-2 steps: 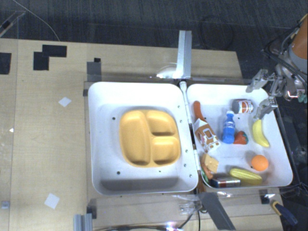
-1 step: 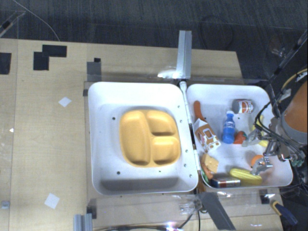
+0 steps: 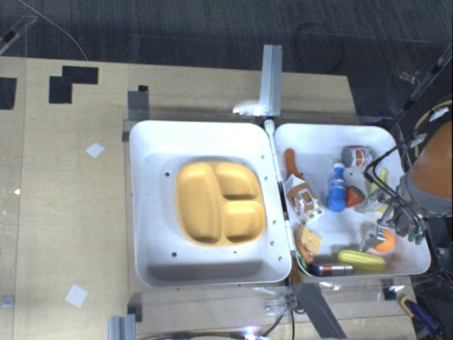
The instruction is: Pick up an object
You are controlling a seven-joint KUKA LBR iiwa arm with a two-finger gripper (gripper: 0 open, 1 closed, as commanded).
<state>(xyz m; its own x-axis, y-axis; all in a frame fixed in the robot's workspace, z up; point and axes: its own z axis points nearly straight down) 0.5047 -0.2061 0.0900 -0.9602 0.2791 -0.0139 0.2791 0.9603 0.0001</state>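
Arm in from the right, hand (image 3: pixel 379 236) low in the right bin (image 3: pixel 333 134), right over an orange ball (image 3: pixel 384 241). Can't tell the hand's state from here. Banana (image 3: pixel 362 258) just beside, blue bottle (image 3: pixel 337 188) mid-bin. Left bin (image 3: pixel 148 211) has a yellow tray (image 3: pixel 219 202).

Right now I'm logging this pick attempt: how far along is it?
Early. Done: the arm has reached into the right bin, and the gripper sits low by the orange ball. In hand: nothing visibly held. Left: grasp and lift an item; the blue bottle, yellow corn and small carton lie in that bin, the yellow tray in the left.
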